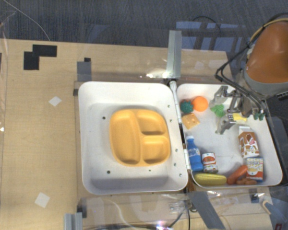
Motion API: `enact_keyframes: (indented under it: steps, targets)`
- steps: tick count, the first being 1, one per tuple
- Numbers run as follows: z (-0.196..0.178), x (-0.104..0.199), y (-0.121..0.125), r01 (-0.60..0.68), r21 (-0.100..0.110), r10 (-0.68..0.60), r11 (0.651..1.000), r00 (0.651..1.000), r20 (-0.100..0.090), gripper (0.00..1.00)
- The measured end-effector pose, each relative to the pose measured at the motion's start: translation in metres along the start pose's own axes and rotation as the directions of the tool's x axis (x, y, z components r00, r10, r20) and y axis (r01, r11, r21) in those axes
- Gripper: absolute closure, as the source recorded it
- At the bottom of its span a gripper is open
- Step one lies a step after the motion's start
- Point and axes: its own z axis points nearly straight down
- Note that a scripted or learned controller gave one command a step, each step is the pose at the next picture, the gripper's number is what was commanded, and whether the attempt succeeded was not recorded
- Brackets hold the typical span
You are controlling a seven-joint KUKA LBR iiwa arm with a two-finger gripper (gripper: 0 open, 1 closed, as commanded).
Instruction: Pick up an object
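I see two bins side by side: the left bin (91, 128) holds a divided tray (139, 137) at its middle. In the right bin (273, 162), a ball (199, 103) lies at the back left, a bottle (193, 153) along the left wall, and a can (210, 162) just right of the bottle.

I am looking down on a pale wooden bench (33, 143) that is filling most of my view. Dark grey carpeted floor (110, 8) is running along beyond its far edge. Black tape marks (38, 55) are sitting near the bench's far left corner, and small pale squares (54, 100) are lying toward its left edge. A grey metal post (174, 54) is standing at the far edge, with light glinting at its foot. Clear sheeting (0, 80) is catching reflections along the left edge, and thin cables (24, 13) are trailing over the floor.
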Motion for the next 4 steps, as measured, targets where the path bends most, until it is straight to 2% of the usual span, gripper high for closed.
enact_keyframes:
  steps: [1, 2, 3, 4]
  targets:
    - [-0.082, -0.018, -0.028, -0.023, 0.003, 0.023, 1.0, 1.0, 0.011, 0.0]
    - [0.017, -0.03, -0.069, -0.109, 0.0, 0.109, 0.994, 0.994, -0.008, 0.0]
    - [0.114, -0.075, -0.08, -0.224, 0.002, 0.224, 0.975, 0.975, -0.013, 0.0]
    - [0.108, -0.032, -0.094, -0.158, 0.001, 0.158, 0.988, 0.988, 0.002, 0.0]
